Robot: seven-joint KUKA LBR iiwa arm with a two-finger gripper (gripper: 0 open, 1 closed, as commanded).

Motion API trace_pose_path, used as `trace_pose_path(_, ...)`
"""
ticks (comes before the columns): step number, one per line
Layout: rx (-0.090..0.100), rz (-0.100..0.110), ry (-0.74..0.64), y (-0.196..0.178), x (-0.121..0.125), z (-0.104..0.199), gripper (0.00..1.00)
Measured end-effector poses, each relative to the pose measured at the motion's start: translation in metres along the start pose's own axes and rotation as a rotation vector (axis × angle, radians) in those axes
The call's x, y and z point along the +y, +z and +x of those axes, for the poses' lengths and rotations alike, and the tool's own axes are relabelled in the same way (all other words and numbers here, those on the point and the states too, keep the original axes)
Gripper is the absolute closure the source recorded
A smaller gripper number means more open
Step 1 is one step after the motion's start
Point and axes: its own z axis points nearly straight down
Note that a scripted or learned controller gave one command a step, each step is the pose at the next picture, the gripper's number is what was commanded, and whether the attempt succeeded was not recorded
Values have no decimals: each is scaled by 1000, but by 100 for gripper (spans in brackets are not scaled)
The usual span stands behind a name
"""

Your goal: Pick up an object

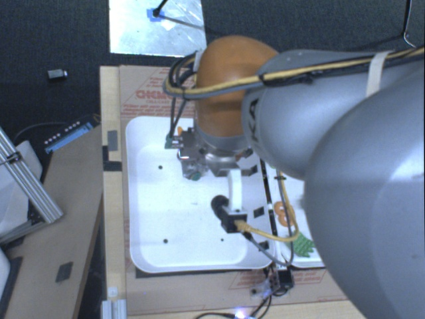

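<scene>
Left bin (149, 201), gripper (198, 171) above its middle (under the grey arm (345, 145))

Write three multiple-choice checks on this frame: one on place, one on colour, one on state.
1. The gripper hangs over: A the left bin; B the dark floor; C the metal rail.
2. The object at the right bin's near edge is: A red; B green; C blue.
3. The right bin is: A fully in view; B overturned; C mostly covered by the arm.
Answers: A, white bin floor lies under it; B, plainly green; C, the grey arm crosses it.
</scene>
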Motion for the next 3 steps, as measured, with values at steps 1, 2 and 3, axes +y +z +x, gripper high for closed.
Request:
trace_pose_path(1, 0, -1, 0, 34, 9, 22, 100)
trace_pose_path(2, 1, -3, 0, 8, -2, 28, 100)
trace_pose_path(3, 0, -1, 4, 21, -14, 27, 100)
